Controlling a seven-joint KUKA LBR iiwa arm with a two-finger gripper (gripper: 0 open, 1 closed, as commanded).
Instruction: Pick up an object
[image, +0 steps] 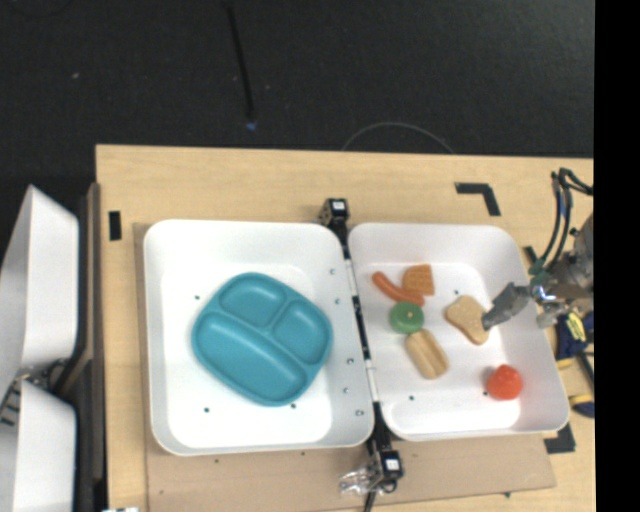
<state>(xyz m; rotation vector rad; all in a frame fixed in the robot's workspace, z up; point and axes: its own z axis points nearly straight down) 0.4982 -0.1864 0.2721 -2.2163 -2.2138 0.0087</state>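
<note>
Wooden bench carries two white bins. Left bin: teal divided plate. Right bin: orange sausage, green disc, bread roll, red ball, tan slice. Gripper at slice's right edge; grip state cannot be told.

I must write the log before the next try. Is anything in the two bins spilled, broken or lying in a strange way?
Nothing stands out. The teal divided plate lies flat in the left bin. The toy foods sit loose but whole inside the right bin, none over the rim. The gripper is beside the tan bread slice.
</note>
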